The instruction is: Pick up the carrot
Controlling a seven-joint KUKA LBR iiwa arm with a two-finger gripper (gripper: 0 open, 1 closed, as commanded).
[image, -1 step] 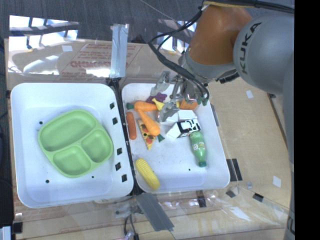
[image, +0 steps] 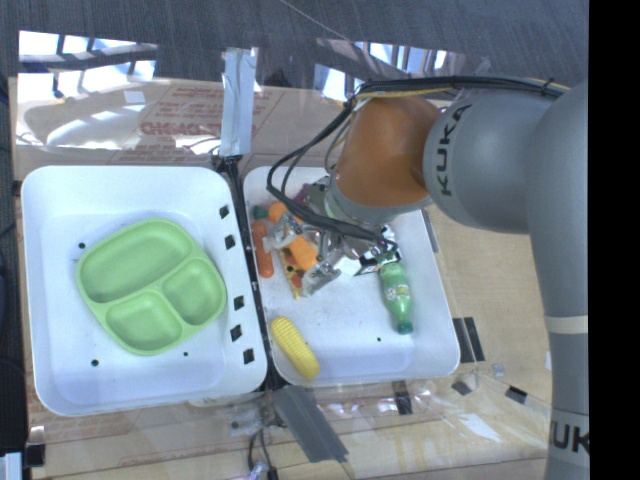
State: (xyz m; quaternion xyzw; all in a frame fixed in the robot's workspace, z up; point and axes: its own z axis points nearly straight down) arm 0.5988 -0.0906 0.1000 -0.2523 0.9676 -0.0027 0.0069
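Carrot [image: 263, 247], a slim orange-red piece, is seen lying lengthwise in the right bin [image: 432, 340], close to that bin's left wall and just left of the gripper [image: 305, 261]. It rests on the bin floor and is not seen between the fingers. Whether it touches the orange items beside it cannot be told.

The gripper is lowered into the upper left part of the right bin, among a small cluster of orange pieces [image: 297, 253] that cannot be identified. Its metal parts are crowded and partly hidden by the wrist, so it cannot be told whether the pincer is released or clenched, and no object is clearly seen grasped. The arm [image: 500, 168] is extended from the right, its orange band [image: 385, 153] placed directly above the gripper, with black cables [image: 300, 163] looped along its left side.

A green bottle [image: 396, 294] is laid on its side to the right of the gripper, cap end toward the near edge. A yellow corn cob [image: 295, 347] is placed near the bin's near left corner, well apart from the carrot.

In the left bin [image: 50, 208], a light green divided plate [image: 150, 285] with three compartments is set near the middle. Both bins are set side by side on a bench [image: 170, 118] covered with clear sheeting.
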